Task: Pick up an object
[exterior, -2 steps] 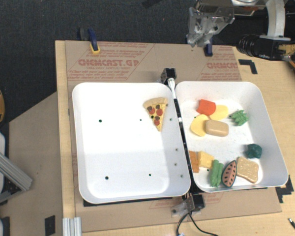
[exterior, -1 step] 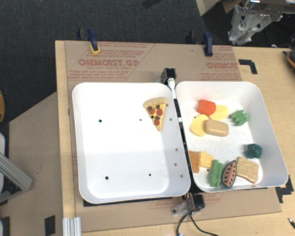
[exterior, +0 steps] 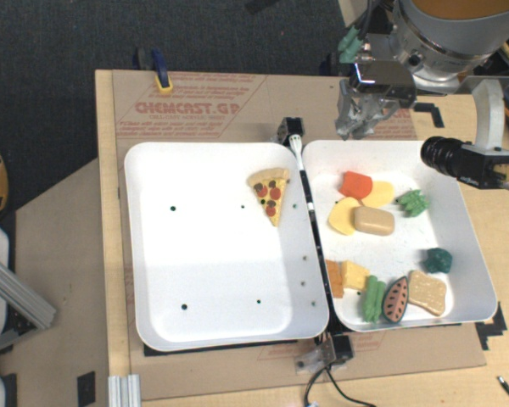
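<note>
The pizza slice (exterior: 270,194) is lying alone in the left bin (exterior: 195,312), close to the wall between the two bins. The other toy foods are sitting in the right bin (exterior: 479,253). An orange piece (exterior: 355,183), two yellow pieces (exterior: 378,193) and a tan block (exterior: 373,220) are bunching together near the middle. A green broccoli (exterior: 412,202) is sitting just beside them. A dark green lump (exterior: 439,260) is lying near the right wall. Cheese (exterior: 353,275), a green pod (exterior: 374,299), a melon slice (exterior: 395,299) and toast (exterior: 427,292) are lining the front. The gripper (exterior: 362,119) is hanging above the back edge of the right bin, holding nothing. I cannot tell how wide it is standing. The bins are resting on the desk (exterior: 195,100).
</note>
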`<action>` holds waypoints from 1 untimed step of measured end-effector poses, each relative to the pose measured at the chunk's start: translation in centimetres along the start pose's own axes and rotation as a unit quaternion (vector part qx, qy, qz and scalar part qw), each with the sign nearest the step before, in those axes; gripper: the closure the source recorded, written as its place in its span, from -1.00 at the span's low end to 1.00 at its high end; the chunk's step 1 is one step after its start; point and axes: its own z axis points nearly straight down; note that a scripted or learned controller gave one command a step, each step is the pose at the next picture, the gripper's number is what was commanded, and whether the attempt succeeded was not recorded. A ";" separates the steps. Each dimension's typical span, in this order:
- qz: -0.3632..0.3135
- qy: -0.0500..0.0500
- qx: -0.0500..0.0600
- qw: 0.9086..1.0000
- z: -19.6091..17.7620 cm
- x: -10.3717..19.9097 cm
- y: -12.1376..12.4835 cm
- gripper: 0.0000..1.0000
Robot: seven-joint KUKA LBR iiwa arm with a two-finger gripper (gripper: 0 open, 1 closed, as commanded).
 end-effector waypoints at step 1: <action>0.002 0.000 -0.006 1.000 -6.2 -3.9 0.4 1.00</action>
